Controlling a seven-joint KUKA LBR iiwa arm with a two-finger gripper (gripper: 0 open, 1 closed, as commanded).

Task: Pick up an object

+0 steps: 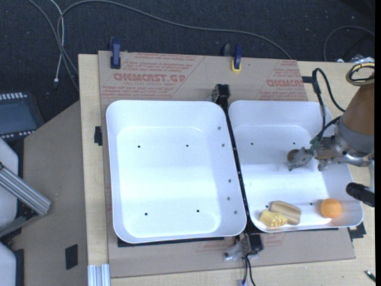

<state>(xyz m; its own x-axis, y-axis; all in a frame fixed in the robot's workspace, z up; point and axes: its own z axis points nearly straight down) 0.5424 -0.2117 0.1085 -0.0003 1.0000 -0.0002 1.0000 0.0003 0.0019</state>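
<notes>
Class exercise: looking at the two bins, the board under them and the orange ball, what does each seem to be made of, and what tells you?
Bins: likely moulded plastic; smooth white, rounded corners, slight sheen.
Board: looks like cardboard or fibreboard; matt tan with red printed lettering.
Orange ball: possibly plastic or foam; even colour, too small to be sure.

1. The place is a robotics lab or test bench, not a home.
2. A plywood board point(196, 70) printed with red lettering serves as the bench top, held by blue clamps point(115, 51) at its far edge.
3. Two shallow white bins point(172, 115) sit side by side on it.
4. Loose cables point(53, 16) trail over dark carpet point(178, 11).
5. An aluminium frame rail point(24, 192) stands at the left.
</notes>
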